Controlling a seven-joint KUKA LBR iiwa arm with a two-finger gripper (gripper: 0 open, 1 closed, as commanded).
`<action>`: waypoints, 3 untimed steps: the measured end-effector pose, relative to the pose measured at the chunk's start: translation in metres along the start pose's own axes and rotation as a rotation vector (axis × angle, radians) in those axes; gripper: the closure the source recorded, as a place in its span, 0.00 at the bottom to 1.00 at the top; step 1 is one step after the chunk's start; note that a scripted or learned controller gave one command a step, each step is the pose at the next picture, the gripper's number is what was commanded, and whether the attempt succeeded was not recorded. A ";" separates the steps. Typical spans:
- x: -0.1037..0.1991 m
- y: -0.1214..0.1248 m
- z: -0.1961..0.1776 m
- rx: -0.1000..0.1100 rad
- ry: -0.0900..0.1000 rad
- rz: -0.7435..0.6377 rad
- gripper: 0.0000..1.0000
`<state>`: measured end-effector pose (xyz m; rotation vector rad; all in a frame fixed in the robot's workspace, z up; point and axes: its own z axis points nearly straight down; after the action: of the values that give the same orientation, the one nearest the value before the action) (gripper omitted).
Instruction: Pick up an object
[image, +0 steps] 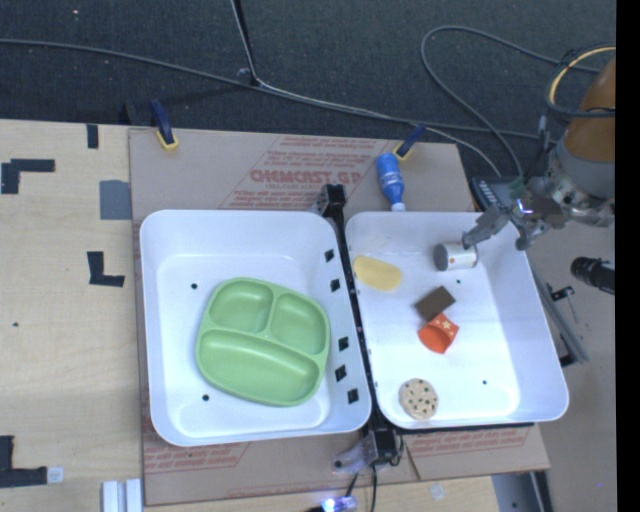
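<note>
fingers (455, 257) low over right bin's (520, 300) far side.

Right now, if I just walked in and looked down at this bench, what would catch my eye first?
Most likely the green divided plate, lying flat and alone in the left bin. Next, the small things scattered in the right bin: a yellow piece, a brown block touching an orange-red piece, and a chocolate-chip cookie. At that bin's upper right, the arm's end effector hangs near its far rim.
</note>
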<state>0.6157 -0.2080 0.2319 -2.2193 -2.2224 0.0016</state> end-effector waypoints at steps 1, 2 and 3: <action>-0.007 0.000 0.046 0.003 -0.001 0.000 0.00; -0.010 -0.005 0.109 0.005 0.000 0.000 0.00; -0.010 -0.004 0.148 -0.002 -0.003 -0.001 0.00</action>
<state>0.6116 -0.2178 0.0836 -2.2206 -2.2261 0.0021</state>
